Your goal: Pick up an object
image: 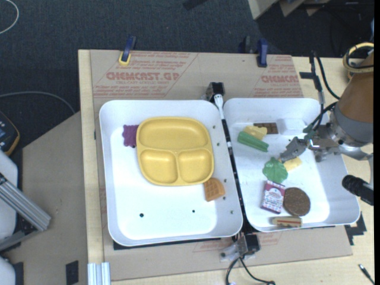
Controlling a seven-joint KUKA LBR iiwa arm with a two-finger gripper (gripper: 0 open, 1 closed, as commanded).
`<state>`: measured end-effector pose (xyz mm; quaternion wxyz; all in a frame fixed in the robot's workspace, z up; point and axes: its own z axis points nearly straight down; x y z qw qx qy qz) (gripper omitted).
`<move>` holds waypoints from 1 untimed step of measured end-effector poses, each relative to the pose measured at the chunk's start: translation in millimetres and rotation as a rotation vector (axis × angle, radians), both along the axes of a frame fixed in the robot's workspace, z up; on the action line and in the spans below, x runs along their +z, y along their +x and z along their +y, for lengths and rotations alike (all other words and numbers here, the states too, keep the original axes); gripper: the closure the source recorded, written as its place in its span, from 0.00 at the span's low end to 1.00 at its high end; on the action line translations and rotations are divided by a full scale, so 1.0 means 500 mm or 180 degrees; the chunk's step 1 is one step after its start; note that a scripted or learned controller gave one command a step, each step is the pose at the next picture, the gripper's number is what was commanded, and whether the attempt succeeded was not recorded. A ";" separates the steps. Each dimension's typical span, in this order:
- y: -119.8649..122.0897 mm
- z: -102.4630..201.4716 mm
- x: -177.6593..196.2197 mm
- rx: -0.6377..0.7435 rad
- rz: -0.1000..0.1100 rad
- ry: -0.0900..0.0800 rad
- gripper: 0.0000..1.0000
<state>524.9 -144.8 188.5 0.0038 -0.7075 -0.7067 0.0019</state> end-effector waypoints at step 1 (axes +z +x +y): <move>-0.010 0.017 -0.094 0.0003 -0.0005 0.0001 0.00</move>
